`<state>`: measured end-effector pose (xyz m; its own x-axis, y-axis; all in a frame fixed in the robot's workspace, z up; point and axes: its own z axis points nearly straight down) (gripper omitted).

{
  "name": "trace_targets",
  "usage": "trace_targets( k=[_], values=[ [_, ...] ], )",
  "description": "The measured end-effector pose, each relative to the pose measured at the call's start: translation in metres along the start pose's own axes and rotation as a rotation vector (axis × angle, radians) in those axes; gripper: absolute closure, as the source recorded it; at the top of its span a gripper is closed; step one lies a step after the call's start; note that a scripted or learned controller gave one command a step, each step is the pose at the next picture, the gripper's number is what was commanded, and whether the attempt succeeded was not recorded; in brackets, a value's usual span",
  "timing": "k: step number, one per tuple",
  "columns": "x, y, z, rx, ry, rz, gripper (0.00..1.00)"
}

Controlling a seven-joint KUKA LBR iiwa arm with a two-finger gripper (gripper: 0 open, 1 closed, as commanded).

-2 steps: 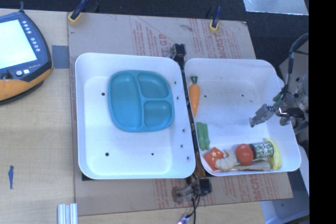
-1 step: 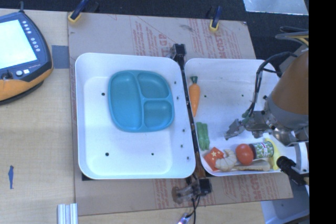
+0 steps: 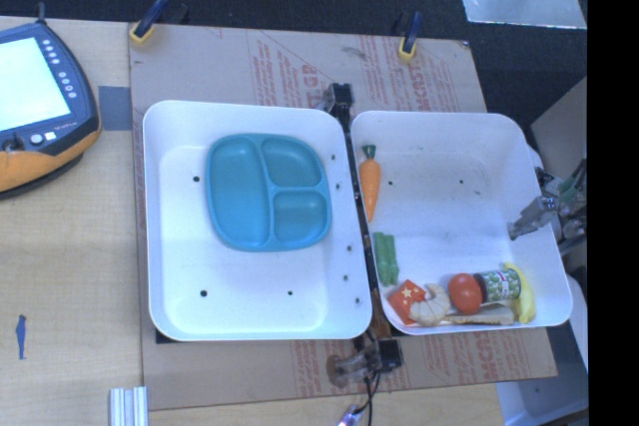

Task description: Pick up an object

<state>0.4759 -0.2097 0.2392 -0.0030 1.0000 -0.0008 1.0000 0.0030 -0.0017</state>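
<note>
Right bin (image 3: 449,140) holds my targets. My gripper (image 3: 539,214) at its right rim, grasp state unclear. Near-wall cluster, bottle (image 3: 499,284), banana (image 3: 526,299), tomato (image 3: 464,292), all touching: risk of nudging neighbours, slipping. Carrot (image 3: 369,183) hugs left wall: risk of fingers striking wall.

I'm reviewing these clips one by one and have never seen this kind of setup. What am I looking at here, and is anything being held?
One camera looks down at a slant on a bench with two shallow white bins. The left bin holds a blue divided plate. The right bin holds toy food: a carrot and a green piece along its left wall, and a tomato, a banana and other pieces along the near wall. The metal part at the right edge is the robot arm's tool; nothing is visibly held. A tablet-like controller lies far left.
</note>
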Motion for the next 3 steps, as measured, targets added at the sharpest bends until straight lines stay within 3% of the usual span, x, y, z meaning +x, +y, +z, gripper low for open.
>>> trace_targets(
  k=[1,2,3],
  values=[
    [0.107,0.024,0.133,0.005,0.003,-0.003,0.00],
    [0.029,0.001,0.033,-0.001,0.000,0.000,0.00],
    [0.079,0.000,0.148,0.004,0.002,-0.003,0.00]
  ],
)
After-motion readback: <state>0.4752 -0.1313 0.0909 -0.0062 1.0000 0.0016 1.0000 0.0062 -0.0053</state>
